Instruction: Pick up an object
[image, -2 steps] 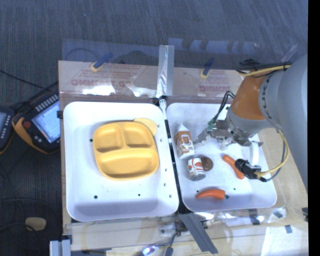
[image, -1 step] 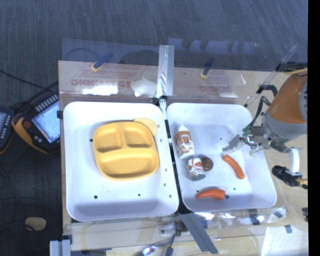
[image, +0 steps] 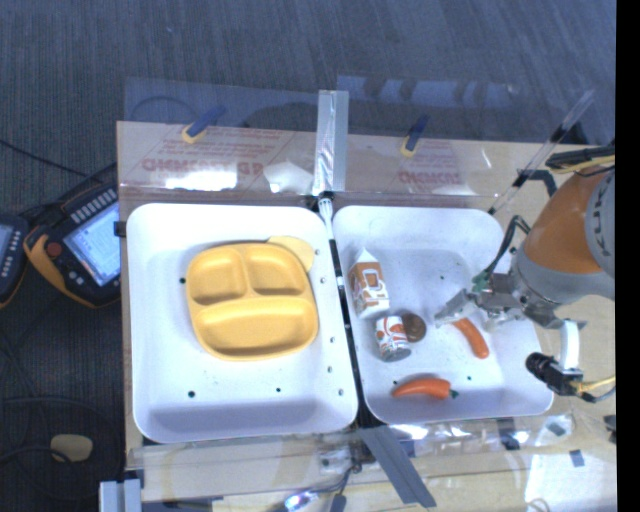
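Orange carrot (image: 472, 336) right beside the gripper (image: 478, 300) in the right bin (image: 440, 245).
Gripper hangs low over it (grip state unreadable); second carrot (image: 422, 388) and two cartons (image: 368, 283) nearby.

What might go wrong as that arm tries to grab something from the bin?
The gripper sits right beside a small orange sausage-shaped piece that is slim and rounded, so it may slip or roll away. The can and carton lie close together, so reaching for one might knock the other.

Pale bench (image: 150, 160) under two white bins (image: 140, 300) (side by side).
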